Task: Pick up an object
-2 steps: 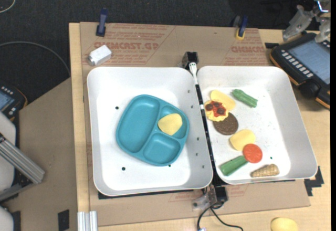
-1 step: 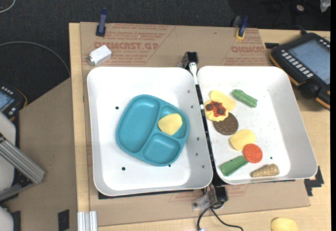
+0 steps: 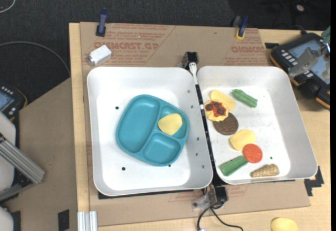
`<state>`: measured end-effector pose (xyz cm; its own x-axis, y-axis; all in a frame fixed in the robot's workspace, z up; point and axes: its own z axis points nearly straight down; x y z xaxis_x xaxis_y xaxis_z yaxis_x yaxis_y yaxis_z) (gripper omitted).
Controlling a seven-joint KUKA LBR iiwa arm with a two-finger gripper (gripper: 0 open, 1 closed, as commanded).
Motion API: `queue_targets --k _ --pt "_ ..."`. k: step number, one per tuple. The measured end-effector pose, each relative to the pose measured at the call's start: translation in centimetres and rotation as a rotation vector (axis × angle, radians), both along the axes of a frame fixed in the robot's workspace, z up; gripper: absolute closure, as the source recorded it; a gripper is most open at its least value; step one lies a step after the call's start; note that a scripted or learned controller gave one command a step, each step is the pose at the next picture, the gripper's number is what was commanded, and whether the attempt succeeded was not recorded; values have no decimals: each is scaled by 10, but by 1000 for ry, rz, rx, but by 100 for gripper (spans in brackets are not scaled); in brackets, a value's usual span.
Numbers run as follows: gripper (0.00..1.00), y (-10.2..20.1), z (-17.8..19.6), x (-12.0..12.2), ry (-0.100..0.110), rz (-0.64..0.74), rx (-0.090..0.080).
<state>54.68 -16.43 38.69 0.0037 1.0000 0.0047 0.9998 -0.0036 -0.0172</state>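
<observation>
The left bin (image 3: 105, 119) holds a teal divided plate (image 3: 142, 130) with a pale yellow piece (image 3: 170, 124) in its upper right compartment. In the right bin (image 3: 283, 119) lie several toy foods: a green pickle (image 3: 245, 98), a yellow and red piece (image 3: 219, 107), a brown round cookie (image 3: 226, 124), a yellow chip (image 3: 242, 139), a red tomato slice (image 3: 252, 153), a green pod (image 3: 232, 165) and a tan cone (image 3: 265, 171).
A handheld controller (image 3: 302, 59) rests on the bench at the upper right. A small white block (image 3: 100, 55) lies behind the left bin. Blue clamps (image 3: 102, 22) hold the board's far edge. A yellow object (image 3: 283, 224) sits at the bottom right.
</observation>
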Motion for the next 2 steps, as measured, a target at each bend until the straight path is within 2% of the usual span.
queue_targets --k 1,2 --pt "0 9 159 -39 -37 5 -10" --pt "100 9 160 -37 -24 5 -9"
